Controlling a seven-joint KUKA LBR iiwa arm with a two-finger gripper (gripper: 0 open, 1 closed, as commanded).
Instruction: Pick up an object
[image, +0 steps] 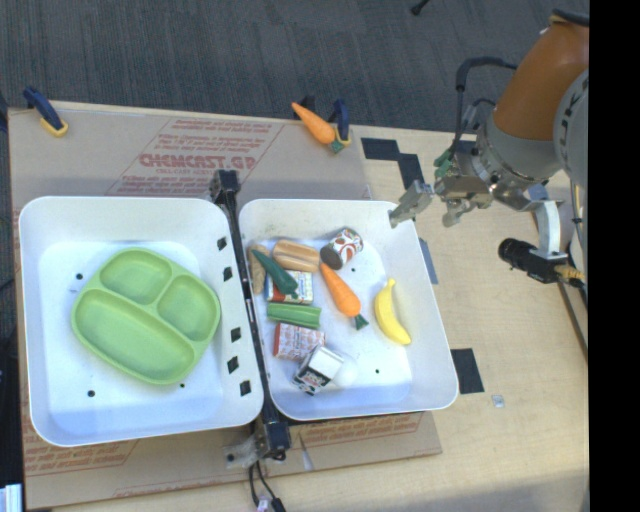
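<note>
Gripper (425, 203) above far-right corner of right bin (432, 340), finger spread indiscernible; banana (391, 314), carrot (343, 291) inside.

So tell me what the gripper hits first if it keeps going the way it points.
Probably the right bin's rim: the gripper points down-left toward it. Past that, the ball, though depth is unclear.

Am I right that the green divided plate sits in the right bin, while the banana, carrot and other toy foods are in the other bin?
Not quite. The camera view shows the green divided plate in the left bin, not the right one. The banana, carrot and the other toy foods lie in the right bin.
</note>
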